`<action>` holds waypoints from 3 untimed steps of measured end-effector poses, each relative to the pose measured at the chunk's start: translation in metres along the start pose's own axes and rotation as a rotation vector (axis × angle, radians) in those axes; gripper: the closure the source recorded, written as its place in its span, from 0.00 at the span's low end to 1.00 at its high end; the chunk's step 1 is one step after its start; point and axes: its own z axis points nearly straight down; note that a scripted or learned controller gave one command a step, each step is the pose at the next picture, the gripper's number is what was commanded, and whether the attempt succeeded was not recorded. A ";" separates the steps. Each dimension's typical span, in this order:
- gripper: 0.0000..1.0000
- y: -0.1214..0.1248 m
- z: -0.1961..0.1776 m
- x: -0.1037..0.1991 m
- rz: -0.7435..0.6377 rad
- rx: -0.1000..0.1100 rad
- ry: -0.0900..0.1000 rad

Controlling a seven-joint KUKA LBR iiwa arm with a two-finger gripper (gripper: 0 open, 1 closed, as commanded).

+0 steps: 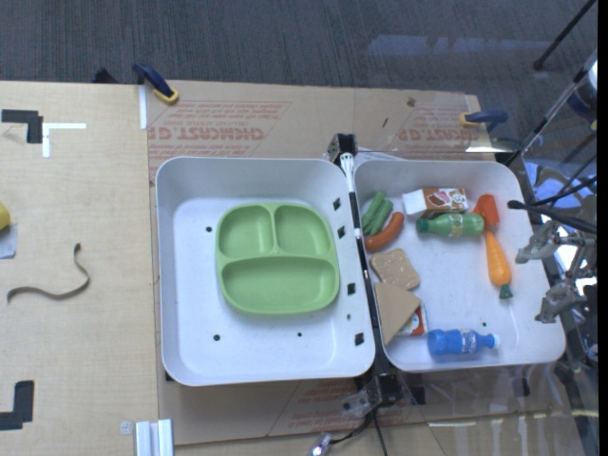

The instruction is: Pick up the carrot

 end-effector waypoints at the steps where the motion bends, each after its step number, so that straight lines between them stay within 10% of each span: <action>1: 0.00 0.000 0.136 -0.013 -0.274 0.000 -0.002; 2: 0.00 0.000 0.134 -0.097 -0.148 0.001 -0.005; 3: 1.00 0.001 0.124 -0.100 -0.152 0.004 -0.012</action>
